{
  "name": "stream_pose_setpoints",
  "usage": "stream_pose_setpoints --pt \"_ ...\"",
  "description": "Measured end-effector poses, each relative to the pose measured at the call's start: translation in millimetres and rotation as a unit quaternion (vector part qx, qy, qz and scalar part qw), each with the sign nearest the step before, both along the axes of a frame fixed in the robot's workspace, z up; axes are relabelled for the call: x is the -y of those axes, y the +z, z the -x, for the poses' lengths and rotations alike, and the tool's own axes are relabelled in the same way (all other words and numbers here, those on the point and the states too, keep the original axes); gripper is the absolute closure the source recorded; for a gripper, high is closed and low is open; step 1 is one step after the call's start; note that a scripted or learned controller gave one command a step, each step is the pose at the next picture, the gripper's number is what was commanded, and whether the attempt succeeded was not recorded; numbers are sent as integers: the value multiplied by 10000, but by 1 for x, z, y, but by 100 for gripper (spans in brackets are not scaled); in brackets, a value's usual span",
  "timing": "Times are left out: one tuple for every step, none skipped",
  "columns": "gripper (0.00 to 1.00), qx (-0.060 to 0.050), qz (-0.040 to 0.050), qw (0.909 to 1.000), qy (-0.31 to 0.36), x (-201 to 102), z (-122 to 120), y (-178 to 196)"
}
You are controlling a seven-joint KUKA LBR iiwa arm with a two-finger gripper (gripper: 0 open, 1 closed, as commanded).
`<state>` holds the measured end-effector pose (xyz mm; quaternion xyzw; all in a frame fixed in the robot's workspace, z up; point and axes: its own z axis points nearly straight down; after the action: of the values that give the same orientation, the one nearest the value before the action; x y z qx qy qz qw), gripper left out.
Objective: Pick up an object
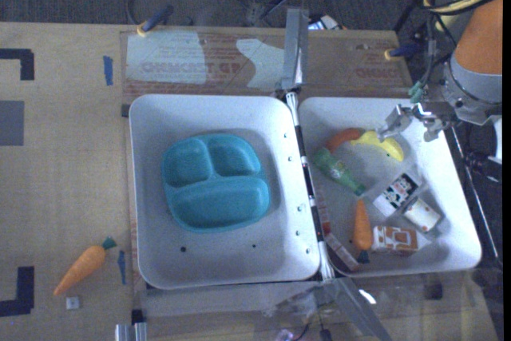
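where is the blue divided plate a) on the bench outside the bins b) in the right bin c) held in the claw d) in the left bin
d: the blue divided plate lies flat on the floor of the left bin, while the claw hovers over the right bin near the yellow toy.

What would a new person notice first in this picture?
The blue tray stands out, lying alone in the left bin. Next comes the right bin, crowded with small toys, with the gripper above a yellow piece at its far side. A carrot lies on the bench outside, lower left.
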<state>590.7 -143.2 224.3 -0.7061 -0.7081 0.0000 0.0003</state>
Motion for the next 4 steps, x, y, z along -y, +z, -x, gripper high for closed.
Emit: stream_pose_setpoints --pt "0 3 1 9993 361 4 -12 -100" --pt "0 5 -1 9924 1234 11 -20 -117" --pt "100 29 7 9924 1227 11 -21 -106" --pt "100 20 6 9938 1112 -51 -34 13"
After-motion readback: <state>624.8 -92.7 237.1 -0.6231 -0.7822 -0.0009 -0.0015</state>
